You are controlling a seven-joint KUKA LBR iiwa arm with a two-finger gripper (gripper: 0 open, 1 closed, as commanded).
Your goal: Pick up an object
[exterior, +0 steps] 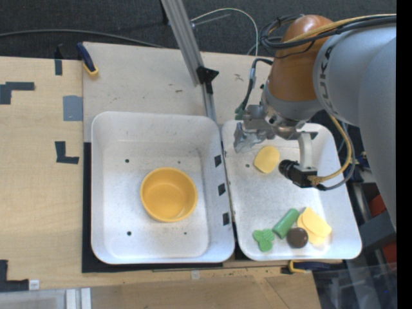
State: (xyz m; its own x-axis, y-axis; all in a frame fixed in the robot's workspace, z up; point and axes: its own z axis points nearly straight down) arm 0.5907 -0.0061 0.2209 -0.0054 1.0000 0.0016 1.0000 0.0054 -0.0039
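- A pale wooden bench (38, 192) with dark tape marks carries two shallow white bins side by side, and dark floor runs along the top of the view.
- The left bin (109, 134) holds one yellow bowl (168, 194), upright, near its middle and well apart from the walls.
- A grey metal pole (187, 40) slants down from the top and ends by the seam between the bins.
- The right bin (241, 211) holds the loose pieces: a pale yellow lump (266, 159) in its upper half, and near the front rim a cluster of a green leafy piece (262, 239), a green stick (286, 223), a brown round piece (297, 237) and a yellow block (315, 225), some touching.
- The gripper (243, 139) hangs at the upper left of the right bin, just left of the pale yellow lump; whether its pincer is apart or together cannot be told from this slant, and nothing is seen between its tips.
- The lump is probably the easiest target, as it lies alone. A clean pick would centre over it, straddle its narrower width, descend to the bin floor, and close before lifting.
- The main risk is nudging the lump aside.
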